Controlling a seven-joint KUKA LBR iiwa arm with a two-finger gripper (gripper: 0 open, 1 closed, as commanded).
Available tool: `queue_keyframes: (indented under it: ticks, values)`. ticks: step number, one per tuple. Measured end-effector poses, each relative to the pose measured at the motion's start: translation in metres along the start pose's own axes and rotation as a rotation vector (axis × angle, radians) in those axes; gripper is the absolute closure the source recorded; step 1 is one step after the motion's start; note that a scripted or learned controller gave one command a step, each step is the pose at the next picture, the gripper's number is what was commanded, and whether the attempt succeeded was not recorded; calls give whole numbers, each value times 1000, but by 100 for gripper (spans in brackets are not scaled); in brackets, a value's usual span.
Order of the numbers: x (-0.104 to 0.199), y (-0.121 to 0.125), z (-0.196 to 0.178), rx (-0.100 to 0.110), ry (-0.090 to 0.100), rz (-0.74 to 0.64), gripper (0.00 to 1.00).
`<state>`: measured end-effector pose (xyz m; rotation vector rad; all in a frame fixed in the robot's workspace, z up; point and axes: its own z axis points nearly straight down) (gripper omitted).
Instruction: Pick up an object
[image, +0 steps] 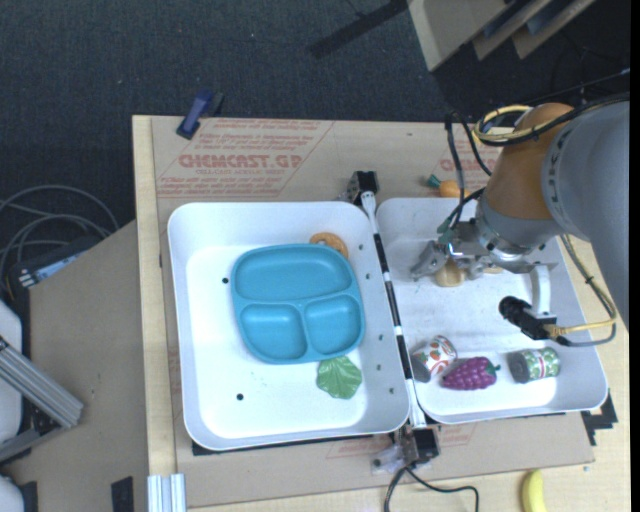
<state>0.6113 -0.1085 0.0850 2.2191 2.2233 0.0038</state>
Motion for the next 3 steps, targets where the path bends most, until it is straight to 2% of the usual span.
queue_keyframes:
  ticks: [1,2,3]
  values:
    - [-20,43,0,0,-2,1,0]
    - [7,27,0,3,0,1,0]
    - [6,27,-10,2,-2,0,100]
